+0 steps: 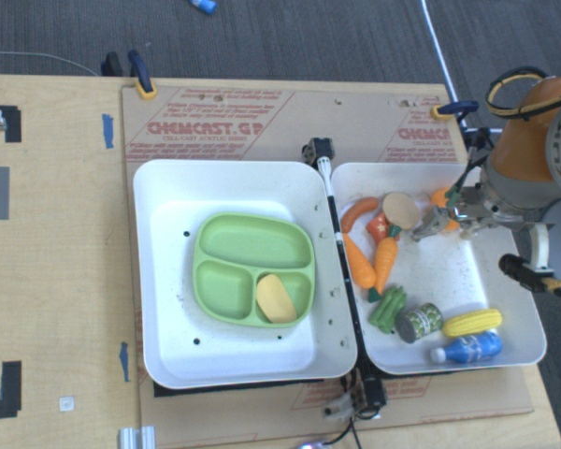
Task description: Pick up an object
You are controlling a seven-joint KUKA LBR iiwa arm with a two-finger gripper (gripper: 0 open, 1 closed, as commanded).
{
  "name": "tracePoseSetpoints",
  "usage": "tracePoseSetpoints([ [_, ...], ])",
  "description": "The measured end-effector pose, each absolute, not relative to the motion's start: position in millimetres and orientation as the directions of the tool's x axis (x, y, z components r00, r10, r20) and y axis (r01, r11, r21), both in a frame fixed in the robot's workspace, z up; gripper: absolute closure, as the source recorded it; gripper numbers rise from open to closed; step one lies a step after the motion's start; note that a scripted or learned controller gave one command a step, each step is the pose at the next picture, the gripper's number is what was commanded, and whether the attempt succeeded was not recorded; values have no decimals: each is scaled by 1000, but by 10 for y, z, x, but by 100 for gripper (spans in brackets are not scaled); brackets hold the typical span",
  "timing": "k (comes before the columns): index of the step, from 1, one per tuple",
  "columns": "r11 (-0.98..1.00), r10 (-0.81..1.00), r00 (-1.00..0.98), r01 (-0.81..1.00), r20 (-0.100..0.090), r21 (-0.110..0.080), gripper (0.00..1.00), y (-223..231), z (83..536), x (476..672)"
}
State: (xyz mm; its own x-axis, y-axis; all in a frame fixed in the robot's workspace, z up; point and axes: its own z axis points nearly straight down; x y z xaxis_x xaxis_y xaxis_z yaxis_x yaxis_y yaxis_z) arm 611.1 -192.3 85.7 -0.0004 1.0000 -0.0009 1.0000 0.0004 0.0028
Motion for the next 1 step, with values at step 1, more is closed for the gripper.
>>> tracePoseSetpoints([
  [1,2,1000,-2,1000,6,-8,0,-1989,855,6461],
])
